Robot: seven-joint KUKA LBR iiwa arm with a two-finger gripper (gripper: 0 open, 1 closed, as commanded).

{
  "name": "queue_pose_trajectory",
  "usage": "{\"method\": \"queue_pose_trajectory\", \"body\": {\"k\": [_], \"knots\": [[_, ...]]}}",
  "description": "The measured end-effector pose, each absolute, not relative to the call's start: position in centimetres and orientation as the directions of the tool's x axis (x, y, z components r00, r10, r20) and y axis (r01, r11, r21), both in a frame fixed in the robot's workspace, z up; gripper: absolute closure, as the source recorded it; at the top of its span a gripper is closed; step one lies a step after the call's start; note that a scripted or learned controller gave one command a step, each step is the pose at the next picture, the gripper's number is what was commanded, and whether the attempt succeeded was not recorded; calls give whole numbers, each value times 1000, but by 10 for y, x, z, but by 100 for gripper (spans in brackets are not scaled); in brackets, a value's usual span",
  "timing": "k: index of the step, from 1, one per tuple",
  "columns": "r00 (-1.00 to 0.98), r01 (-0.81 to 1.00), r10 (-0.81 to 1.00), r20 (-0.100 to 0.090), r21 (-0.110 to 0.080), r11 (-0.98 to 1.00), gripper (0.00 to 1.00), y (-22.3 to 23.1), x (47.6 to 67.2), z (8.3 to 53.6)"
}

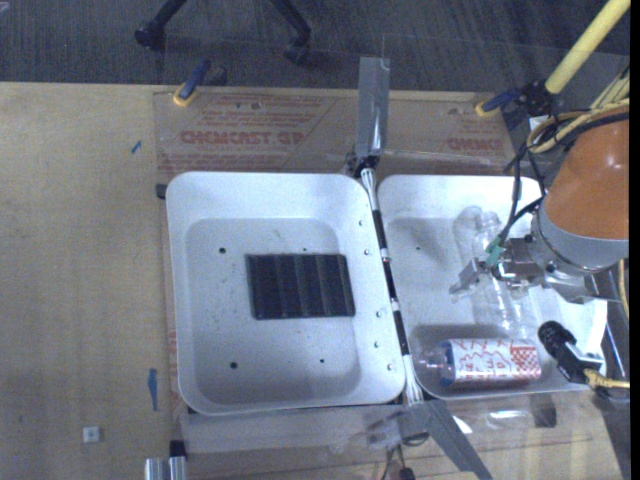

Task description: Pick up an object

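The grey arm (572, 240) with its orange band (600, 178) is reaching in from the right and is hanging over the right bin (425, 230). Its tool (478, 276) is sitting low near the middle of that bin, right over a clear bottle (476, 226). The bottle is see-through and hard to make out. One end is pointing toward the back of the bin, and the rest is running under the tool toward the front. I cannot tell if the tool is released or clenched, and I cannot tell if it is touching the bottle. A red and white can (487, 360) is lying on its side along the front wall of the same bin, near the tool but apart from it. The left bin (200, 208) is holding one dark ribbed pad (300, 286), which is lying flat in the middle. Both bins are sitting side by side, edges close together, on the brown worktop (80, 268).
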State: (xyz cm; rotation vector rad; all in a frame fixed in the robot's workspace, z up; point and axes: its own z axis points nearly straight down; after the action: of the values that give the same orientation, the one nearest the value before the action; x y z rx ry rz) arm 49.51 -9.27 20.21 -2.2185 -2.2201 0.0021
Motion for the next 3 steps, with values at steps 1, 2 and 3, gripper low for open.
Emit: {"method": "queue_pose_trajectory", "body": {"k": [1,2,3], "knots": [[-36,999,999,-3,6,36,0,-142,558,154],[-178,984,984,-2,6,178,0,-140,625,95],[-175,985,985,-4,9,175,100,-142,626,106]]}}
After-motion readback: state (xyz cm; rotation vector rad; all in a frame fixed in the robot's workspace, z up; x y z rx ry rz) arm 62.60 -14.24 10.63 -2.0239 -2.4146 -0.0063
